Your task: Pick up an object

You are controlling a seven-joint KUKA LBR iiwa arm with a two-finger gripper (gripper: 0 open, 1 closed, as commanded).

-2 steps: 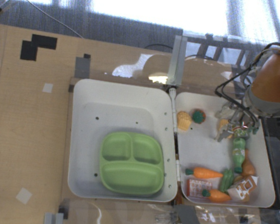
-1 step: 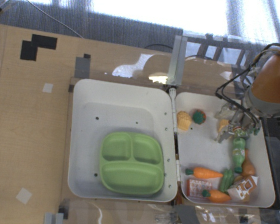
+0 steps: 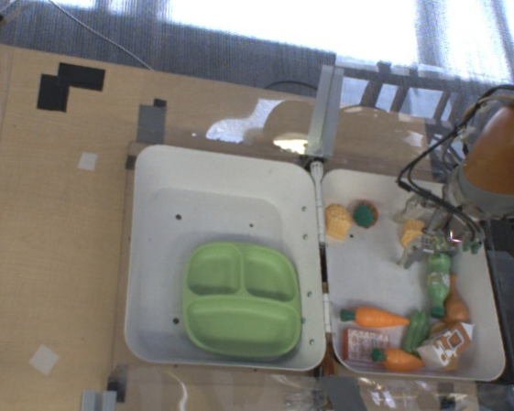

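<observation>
Claw [image 3: 423, 249] low in right bin [image 3: 369, 277], beside green bottle [image 3: 436, 280]; finger state unclear, cannot tell grip.

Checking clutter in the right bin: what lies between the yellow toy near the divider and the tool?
In the camera view, a dark green ball lies beside the yellow toy; past it, bare bin floor reaches the tool.

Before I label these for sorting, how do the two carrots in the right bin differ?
The upper carrot lies out in the bin, pointing left; the lower carrot rests by the front wall, partly over a red packet. The upper one looks longer. Both are orange with green tops at their left ends.
</observation>
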